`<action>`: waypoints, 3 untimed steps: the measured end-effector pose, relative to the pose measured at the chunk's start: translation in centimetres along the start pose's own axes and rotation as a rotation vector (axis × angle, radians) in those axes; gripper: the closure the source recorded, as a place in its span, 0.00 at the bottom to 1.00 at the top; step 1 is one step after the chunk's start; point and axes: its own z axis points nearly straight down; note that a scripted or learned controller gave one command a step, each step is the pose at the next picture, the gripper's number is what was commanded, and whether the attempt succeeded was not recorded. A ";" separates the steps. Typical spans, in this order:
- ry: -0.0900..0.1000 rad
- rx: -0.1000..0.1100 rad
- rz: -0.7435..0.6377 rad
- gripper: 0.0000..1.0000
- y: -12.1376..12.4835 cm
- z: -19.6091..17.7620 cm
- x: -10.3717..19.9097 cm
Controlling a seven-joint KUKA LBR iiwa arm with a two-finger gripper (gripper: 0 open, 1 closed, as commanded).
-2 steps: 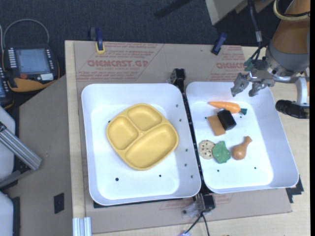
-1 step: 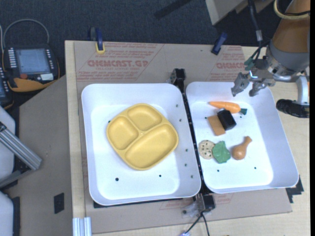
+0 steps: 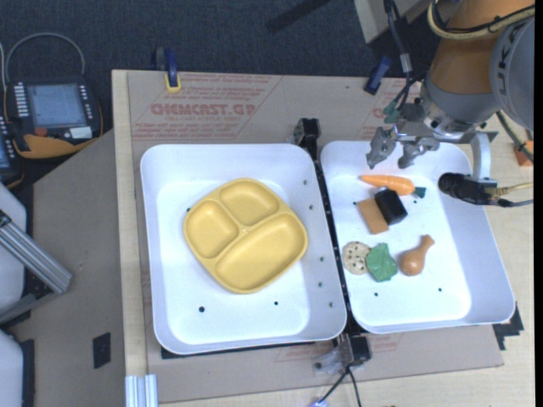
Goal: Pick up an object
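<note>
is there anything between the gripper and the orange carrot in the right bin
Nothing visible. The two-finger gripper hangs open above the far end of the right white bin, and the orange toy carrot lies just below it in the view, with bare bin floor between.

Toys [image 3: 386, 227] clustered; bin [image 3: 475, 278] edges free.

My arm [image 3: 475, 49] is grey with a broad orange band above the wrist; black cables loop alongside it, and a small metallic grey gripper [image 3: 399, 153] ends it.
</note>
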 end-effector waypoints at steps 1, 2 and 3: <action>0.001 0.001 -0.001 1.00 0.6 0.9 5.4; 0.000 -0.007 -0.002 1.00 1.3 -0.7 10.6; 0.000 -0.005 -0.002 1.00 2.1 0.3 16.3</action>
